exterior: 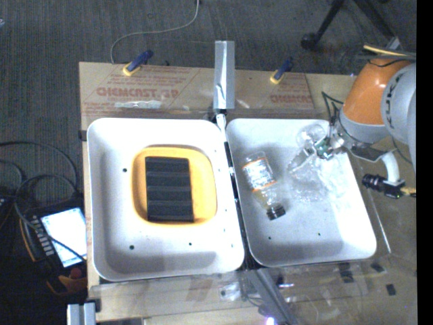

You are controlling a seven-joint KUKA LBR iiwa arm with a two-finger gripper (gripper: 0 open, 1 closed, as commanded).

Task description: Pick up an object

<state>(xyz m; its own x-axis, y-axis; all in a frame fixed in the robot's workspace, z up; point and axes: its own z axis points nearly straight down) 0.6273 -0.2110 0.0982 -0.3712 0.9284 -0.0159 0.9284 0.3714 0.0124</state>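
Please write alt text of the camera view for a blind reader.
The arm reaches over the right bin, its gripper at crumpled clear plastic; a small bottle lies beside. The left bin holds a yellow tray with a black insert.

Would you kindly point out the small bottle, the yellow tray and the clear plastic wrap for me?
bottle [262, 185]: camera view, on its labelled body, right bin.
yellow tray [140, 175]: camera view, on its left rim, left bin.
plastic wrap [308, 175]: camera view, on its crumpled middle, right bin.
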